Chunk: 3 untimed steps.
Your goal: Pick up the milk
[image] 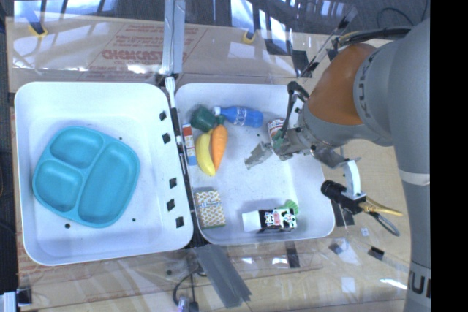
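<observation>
The milk (272, 218) is a small white carton with black patches and a green cap. It lies on its side near the front edge of the right bin (241, 190). My gripper (258, 156) hovers over the middle of that bin, behind the carton and well apart from it. Its fingers are open and hold nothing.
In the right bin's back left lie a banana (204, 154), a carrot (219, 145), a blue bottle (240, 115) and a dark green item (202, 117). A patterned box (210, 207) sits at the front left. The left bin (146, 223) holds a blue divided plate (86, 175).
</observation>
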{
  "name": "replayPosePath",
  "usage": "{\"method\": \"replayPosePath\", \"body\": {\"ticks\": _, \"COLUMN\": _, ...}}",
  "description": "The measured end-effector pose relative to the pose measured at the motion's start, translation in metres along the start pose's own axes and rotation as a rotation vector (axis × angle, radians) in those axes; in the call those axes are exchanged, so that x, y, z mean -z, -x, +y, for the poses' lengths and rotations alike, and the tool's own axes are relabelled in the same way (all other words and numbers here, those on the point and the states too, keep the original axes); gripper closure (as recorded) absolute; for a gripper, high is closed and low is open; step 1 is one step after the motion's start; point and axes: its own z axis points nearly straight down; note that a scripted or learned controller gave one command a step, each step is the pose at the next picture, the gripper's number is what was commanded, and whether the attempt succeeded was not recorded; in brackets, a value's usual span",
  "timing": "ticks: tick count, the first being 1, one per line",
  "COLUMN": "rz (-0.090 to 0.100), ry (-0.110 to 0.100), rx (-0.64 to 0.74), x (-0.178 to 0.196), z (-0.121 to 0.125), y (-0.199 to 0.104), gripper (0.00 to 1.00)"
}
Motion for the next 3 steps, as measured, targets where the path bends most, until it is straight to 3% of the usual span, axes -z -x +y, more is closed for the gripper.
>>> {"method": "replayPosePath", "body": {"ticks": 1, "rz": -0.001, "ry": 0.001, "rx": -0.021, "x": 0.003, "z": 0.013, "y": 0.007, "gripper": 0.0}}
{"method": "replayPosePath", "body": {"ticks": 2, "rz": 0.001, "ry": -0.004, "rx": -0.195, "x": 0.005, "z": -0.059, "y": -0.073, "gripper": 0.0}}
{"method": "replayPosePath", "body": {"ticks": 3, "rz": 0.0, "ry": -0.001, "rx": -0.119, "x": 0.002, "z": -0.071, "y": 0.004, "gripper": 0.0}}
